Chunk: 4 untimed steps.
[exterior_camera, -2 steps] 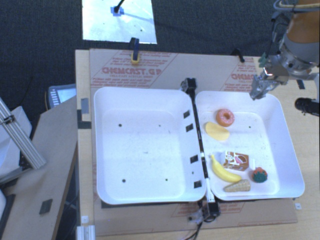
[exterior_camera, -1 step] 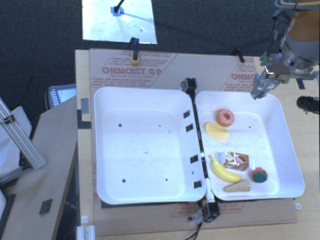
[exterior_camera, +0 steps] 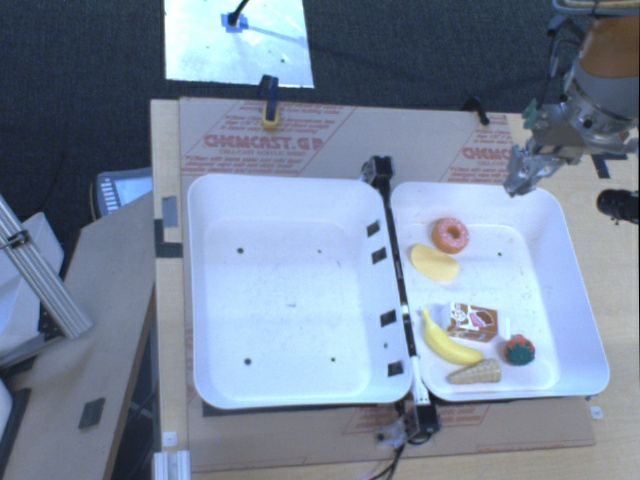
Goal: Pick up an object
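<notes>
Over the right bin's far right corner: tool (exterior_camera: 524,174), finger state cannot tell.
Right bin (exterior_camera: 575,298) holds donut (exterior_camera: 450,234), banana (exterior_camera: 447,340), small box (exterior_camera: 473,321), near its front edge.

Left white bin (exterior_camera: 290,288) on the desk (exterior_camera: 320,133), yellow clamp (exterior_camera: 270,116) behind that bin, shiny metal sheet (exterior_camera: 235,28) farther behind, aluminium rail (exterior_camera: 40,278) well left of the bin
</notes>
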Each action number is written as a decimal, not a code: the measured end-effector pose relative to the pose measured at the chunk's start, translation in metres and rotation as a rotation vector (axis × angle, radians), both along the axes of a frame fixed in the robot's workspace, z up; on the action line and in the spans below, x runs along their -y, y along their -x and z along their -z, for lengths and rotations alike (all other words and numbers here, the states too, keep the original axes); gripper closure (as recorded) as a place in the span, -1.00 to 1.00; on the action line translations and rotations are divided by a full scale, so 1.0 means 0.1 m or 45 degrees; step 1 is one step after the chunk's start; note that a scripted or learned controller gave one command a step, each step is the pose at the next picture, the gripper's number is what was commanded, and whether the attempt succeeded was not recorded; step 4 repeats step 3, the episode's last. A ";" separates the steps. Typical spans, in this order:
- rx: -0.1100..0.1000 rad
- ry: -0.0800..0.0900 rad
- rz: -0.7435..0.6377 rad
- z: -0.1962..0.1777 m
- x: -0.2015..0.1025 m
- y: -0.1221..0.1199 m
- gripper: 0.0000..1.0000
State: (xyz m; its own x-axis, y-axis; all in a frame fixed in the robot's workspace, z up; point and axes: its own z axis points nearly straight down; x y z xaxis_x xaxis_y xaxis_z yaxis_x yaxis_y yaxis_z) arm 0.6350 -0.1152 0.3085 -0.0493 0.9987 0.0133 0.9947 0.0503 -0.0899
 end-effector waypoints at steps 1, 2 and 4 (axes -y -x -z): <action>-0.007 -0.001 -0.004 -0.07 0.00 0.00 1.00; -0.013 -0.001 -0.008 -0.13 0.00 0.00 1.00; -0.019 -0.002 -0.012 -0.20 0.00 -0.01 1.00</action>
